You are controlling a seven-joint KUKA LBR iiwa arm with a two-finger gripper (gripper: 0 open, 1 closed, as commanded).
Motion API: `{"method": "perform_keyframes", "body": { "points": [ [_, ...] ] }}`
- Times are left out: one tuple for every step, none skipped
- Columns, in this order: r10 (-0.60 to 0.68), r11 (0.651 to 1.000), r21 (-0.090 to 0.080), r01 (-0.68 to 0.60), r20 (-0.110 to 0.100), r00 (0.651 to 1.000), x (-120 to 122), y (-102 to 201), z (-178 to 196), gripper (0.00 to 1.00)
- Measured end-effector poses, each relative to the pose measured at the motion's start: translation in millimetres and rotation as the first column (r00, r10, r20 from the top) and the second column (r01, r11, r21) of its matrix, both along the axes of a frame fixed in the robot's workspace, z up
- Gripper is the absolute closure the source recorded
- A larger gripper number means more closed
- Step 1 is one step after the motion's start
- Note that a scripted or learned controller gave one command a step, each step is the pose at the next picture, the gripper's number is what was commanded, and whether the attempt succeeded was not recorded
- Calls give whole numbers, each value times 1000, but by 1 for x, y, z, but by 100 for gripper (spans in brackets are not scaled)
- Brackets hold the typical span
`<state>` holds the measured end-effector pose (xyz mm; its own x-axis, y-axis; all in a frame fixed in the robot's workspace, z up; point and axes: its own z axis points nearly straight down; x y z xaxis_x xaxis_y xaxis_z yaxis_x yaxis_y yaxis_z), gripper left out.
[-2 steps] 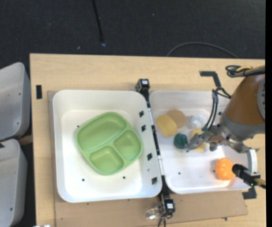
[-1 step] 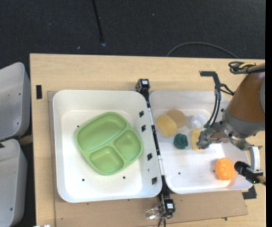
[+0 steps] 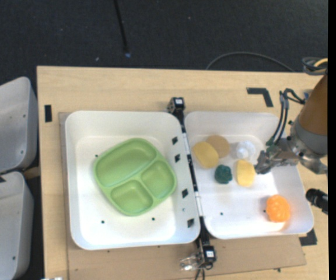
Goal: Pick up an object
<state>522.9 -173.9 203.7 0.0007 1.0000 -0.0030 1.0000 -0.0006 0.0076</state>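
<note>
- The gripper (image 3: 263, 163) sits low in the right bin (image 3: 290, 225), at that bin's right side, just beside a small yellow object (image 3: 245, 173).
- Its tip is dark and small in the camera view, so how far the jaws stand apart cannot be told; nothing is seen between them.
- The task leaves the choice of object open, and 6 candidates lie in the right bin: a yellow rounded piece (image 3: 205, 154), a tan piece (image 3: 219, 144) touching it from behind, a pale clear item (image 3: 244, 150), a dark green lump (image 3: 223, 174), the small yellow object, and an orange object (image 3: 277, 208) alone near the front right corner.
- The small yellow object looks the likeliest target, being nearest the gripper.
- All 6 rest on the bin floor; none is lifted, so the pick is not yet done.
- By this view the task is at the approach or closing step: a firm hold and a lift remain.
- The left bin (image 3: 74, 214) holds a green divided tray (image 3: 135, 176), well apart from the arm.
</note>
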Motion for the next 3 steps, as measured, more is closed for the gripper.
{"method": "perform_keyframes", "body": {
  "points": [
    [3, 1000, 0, -3, -1, 1000, 2, -2, 41, 100],
    [7, 1000, 3, -7, -4, 1000, 18, 49, 50, 100],
    [8, 1000, 3, -8, -5, 1000, 37, 106, 41, 100]
  ]
}}
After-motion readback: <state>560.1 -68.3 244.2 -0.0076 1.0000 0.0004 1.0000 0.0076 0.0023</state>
